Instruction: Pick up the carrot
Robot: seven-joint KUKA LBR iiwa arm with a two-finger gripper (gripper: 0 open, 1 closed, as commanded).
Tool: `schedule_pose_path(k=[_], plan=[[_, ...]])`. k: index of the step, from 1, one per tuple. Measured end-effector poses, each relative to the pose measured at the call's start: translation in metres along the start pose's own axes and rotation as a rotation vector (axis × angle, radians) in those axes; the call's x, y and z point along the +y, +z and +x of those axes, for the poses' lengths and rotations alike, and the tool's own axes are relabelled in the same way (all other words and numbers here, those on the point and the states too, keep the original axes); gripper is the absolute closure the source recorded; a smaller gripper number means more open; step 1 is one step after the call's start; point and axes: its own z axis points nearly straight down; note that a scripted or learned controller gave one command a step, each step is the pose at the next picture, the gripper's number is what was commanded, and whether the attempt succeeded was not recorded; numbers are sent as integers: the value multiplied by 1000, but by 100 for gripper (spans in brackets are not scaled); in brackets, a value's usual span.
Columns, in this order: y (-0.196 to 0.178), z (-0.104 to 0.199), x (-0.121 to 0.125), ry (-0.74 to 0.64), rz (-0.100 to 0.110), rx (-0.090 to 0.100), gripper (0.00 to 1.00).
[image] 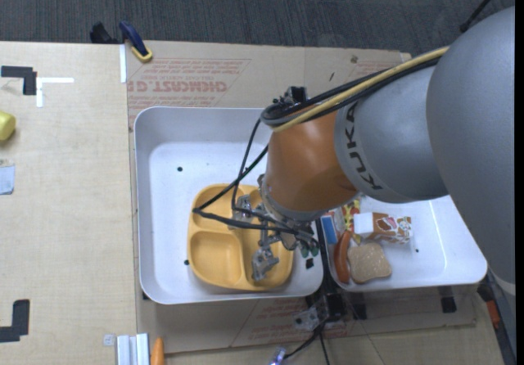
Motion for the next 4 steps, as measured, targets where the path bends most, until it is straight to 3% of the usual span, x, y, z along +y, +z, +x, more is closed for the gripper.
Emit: schedule_pose_path(k=[1, 2, 3, 4], plan=[[-10, -9, -2, -2, 4, -30, 100], [-292, -4, 22, 178, 4, 2, 100], [-292, -4, 22, 179, 4, 3, 0], [-160, -8, 56, 40, 3, 10, 0]])
